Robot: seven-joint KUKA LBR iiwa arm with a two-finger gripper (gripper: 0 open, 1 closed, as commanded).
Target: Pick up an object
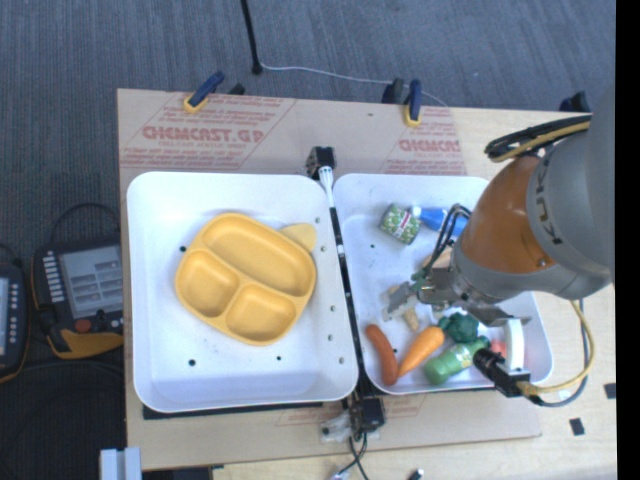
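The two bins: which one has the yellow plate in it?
The left bin holds the yellow divided plate. The right bin holds small toy foods instead, such as an orange carrot, and the robot arm reaches into it.

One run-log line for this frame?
arm over right bin | gripper low beside carrot | grasp: unconfirmed | yellow tray in left bin

1. A robotics lab: grey carpet floor [420,28] under a plywood counter [290,133] held by clamps [204,91].
2. A teach pendant [85,283] lies left; cables [250,28] trail off.
3. Two white bins [160,368] sit beneath the industrial arm [545,218].
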